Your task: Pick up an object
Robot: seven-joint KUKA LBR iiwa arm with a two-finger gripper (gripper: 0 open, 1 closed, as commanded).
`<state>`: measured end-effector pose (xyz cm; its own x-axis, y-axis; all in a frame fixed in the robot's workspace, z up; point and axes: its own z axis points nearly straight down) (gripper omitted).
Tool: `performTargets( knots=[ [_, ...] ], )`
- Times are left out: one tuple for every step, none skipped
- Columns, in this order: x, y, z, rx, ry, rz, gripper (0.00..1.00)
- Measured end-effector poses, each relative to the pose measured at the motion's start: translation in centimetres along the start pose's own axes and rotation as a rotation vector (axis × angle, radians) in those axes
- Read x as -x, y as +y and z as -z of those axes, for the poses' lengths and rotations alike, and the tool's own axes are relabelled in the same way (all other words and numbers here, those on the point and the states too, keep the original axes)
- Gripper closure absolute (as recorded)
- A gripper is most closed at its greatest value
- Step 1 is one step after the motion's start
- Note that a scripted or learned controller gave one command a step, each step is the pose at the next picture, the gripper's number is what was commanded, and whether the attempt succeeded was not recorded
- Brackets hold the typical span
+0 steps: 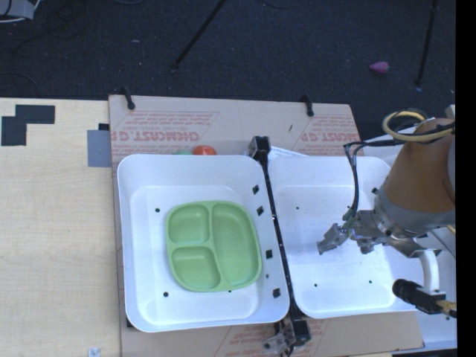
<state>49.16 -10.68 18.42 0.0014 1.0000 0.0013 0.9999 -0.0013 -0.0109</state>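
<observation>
Your gripper point(332, 238) sits right of centre in the frame, low over the right bin point(312, 288), nothing visible between its tips. Whether it's released or clenched, you cannot tell; it's too small and dark against the white.

The one pickable thing you've got is the green divided plate point(213, 244), lying flat in the left bin point(141, 303), lower left of centre, well apart from the claw.

Likely risks:
- You close here and grab air, since the floor under the claw looks bare.
- Crossing over, you could clip the black divider point(271, 229) between the bins.
- The plate is flat and wide, so the rim may slip out of a two-finger pinch.
</observation>
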Motion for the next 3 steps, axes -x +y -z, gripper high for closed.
performTargets(
  knots=[
    [0.0,0.2,0.4,0.009,-0.001,0.001,0.0],
    [-0.9,-0.2,-5.6,0.001,0.002,0.002,0.0],
    [-0.9,-0.2,-9.7,0.009,0.0,0.0,0.0]
  ],
)
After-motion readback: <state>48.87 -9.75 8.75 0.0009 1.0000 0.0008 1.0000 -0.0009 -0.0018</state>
